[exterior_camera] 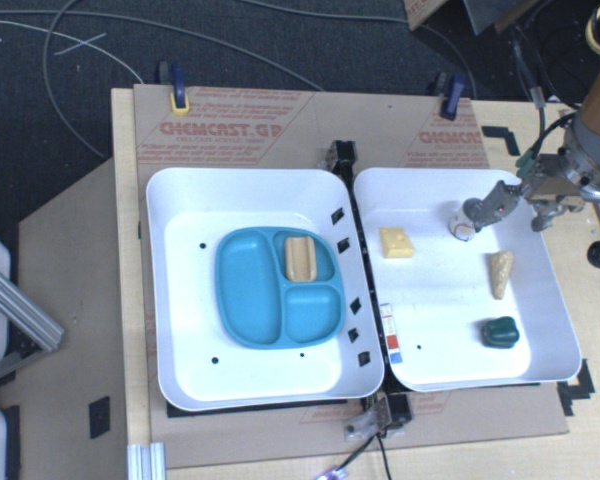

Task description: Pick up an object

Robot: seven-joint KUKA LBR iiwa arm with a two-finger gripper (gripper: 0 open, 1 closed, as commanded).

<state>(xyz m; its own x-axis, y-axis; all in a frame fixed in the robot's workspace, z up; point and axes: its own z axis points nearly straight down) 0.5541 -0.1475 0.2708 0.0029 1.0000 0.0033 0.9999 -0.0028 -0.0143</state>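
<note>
Bench (240, 118): a tan board with red lettering, held at its far edge by two blue-and-yellow clamps, carries two shallow white bins side by side.
Left bin (180, 208): holds a blue divided tray (250, 288) near its middle; small black marks dot the bin floor around the tray.
Tan block in tray (300, 259): an oblong piece lying in the tray's upper right compartment, long side running away from the camera.
Right bin (550, 338): holds three loose objects, all apart from each other.
Yellow block (397, 243): a squarish pale yellow piece near the right bin's left wall, in the far half.
Beige wedge (500, 273): a pale, pointed piece toward the right side of the bin, lying roughly lengthwise.
Dark green object (499, 332): a small rounded lump in the near right part of the bin, nearer the camera than the wedge.
Arm (585, 153): enters from the right edge over the right bin's far corner.
End effector (477, 216): grey, slanting down and left over the far part of the right bin, between the yellow block and the wedge but touching neither; nothing is seen in its grasp, and how far it is open cannot be told.
Cables (100, 28): thin grey loops lie on the dark floor beyond the bench.
</note>
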